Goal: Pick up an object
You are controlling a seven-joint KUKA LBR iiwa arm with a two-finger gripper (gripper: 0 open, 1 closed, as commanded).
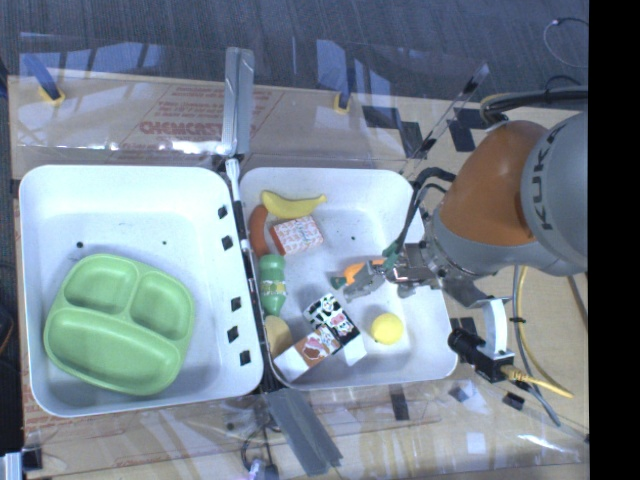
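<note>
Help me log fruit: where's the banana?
The banana lies at the back of the right bin, near its left wall, just above the red-patterned box.

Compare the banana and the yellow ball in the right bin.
The banana is long and curved; the yellow ball is round. The banana lies near the bin's far wall, the ball near its front, just below the tool. Both are yellow and lie in the right bin.

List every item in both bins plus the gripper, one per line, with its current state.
Green divided tray: lying flat in the left bin, alone.
Banana: lying at the right bin's far side.
Green bottle: on its side against the left wall.
Yellow ball: resting loose near the front.
Cow-print carton: lying tilted.
Gripper: low in the right bin beside a small orange item.
</note>
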